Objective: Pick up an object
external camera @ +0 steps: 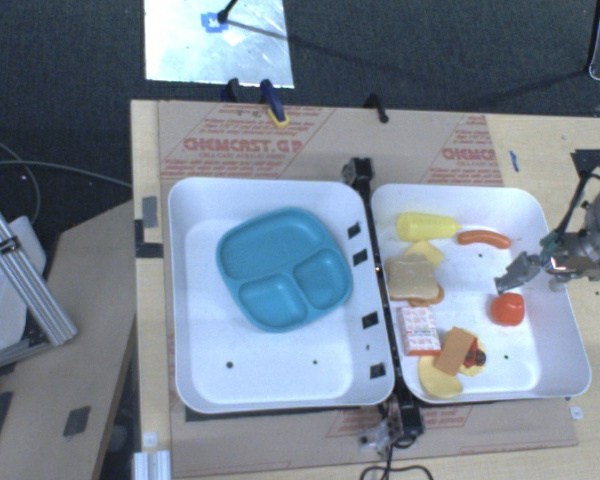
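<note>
Camera view, arm: the gripper (pixel 512 276) is reaching in from the right edge and hanging low over the right bin (pixel 555 368), tip pointing left and down.
Camera view, claw: I am not able to tell from this angle how it is set; nothing is showing between its tips.
Camera view, nearest candidate: a red tomato-like piece (pixel 508 309) is lying on the bin floor just below the tip, very near, contact unclear.
Camera view, other candidates: a red sausage (pixel 483 237) and a yellow corn-like piece (pixel 426 227) are sitting toward the far side; a toast slice (pixel 413 280), a red-and-white packet (pixel 418 329) and a small heap of play food (pixel 453 361) are lying toward the near left.
Camera view, left bin: the left bin (pixel 200 368) is carrying a blue divided plate (pixel 283 268), well apart from the arm.
Progress: approach is looking done; every object is resting on the bin floor, so nothing is lifted.
Remaining: closing on a piece, likely the tomato-like one, and raising it clear.
</note>
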Robot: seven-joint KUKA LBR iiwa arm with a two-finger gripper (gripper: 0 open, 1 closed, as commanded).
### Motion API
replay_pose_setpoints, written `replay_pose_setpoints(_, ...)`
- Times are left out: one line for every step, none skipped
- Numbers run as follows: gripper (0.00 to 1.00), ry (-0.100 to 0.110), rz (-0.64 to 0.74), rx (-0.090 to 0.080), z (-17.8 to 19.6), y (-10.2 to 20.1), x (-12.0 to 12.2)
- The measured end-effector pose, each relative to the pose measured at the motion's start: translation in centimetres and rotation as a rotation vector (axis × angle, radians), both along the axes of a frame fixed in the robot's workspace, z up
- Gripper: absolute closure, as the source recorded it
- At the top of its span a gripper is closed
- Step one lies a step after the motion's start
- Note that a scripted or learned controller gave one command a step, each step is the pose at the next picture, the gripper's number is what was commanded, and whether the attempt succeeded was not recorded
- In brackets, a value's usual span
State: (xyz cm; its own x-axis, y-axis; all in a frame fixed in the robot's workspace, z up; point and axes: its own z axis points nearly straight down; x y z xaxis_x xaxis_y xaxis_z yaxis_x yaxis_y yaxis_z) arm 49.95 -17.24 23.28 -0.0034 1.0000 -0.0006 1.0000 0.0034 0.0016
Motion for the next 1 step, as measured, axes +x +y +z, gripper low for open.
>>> replay_pose_setpoints(1.0,-0.003,0.003,-0.001,1.11,-0.01,0.11)
